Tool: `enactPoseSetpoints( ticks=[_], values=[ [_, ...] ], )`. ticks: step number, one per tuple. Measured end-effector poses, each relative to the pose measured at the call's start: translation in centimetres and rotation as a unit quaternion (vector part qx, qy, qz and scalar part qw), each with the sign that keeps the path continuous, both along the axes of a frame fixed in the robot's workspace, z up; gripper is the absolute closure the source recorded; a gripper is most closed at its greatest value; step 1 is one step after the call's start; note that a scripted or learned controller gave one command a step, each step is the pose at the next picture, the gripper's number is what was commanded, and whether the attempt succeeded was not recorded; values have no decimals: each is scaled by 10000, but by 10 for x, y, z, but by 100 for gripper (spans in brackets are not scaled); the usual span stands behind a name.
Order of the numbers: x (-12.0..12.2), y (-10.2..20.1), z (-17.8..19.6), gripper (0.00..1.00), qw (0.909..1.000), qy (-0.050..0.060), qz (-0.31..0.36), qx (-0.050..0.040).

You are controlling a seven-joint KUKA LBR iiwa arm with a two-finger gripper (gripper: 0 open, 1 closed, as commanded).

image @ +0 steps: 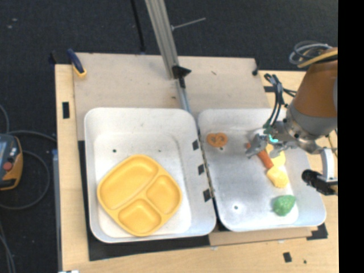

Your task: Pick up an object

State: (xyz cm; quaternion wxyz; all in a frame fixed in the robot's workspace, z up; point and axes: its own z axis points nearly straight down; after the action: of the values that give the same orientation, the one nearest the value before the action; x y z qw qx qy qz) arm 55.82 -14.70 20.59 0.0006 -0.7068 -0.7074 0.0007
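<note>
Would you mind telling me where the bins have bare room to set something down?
Left bin: bare along the top, above the yellow tray. Right bin: bare lower-left, below the pretzel. Crowded on its right, around the gripper, yellow pieces and green object.

A tan bench (125, 81) bears two white bins (142, 124) side by side.

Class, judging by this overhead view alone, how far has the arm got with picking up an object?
Done: the gripper has reached into the right bin, low over the orange piece beside the yellow piece. In hand: nothing visibly lifted; the grasp itself is unclear. Left: securing and raising one object. The green item and brown pretzel lie untouched.
</note>
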Motion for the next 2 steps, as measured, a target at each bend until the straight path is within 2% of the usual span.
enactPoseSetpoints(
  ticks=[1,2],
  values=[
    [1,0,1,0,10000,-13,2,-2],
    [3,9,-53,0,10000,3,2,-3]
  ],
)
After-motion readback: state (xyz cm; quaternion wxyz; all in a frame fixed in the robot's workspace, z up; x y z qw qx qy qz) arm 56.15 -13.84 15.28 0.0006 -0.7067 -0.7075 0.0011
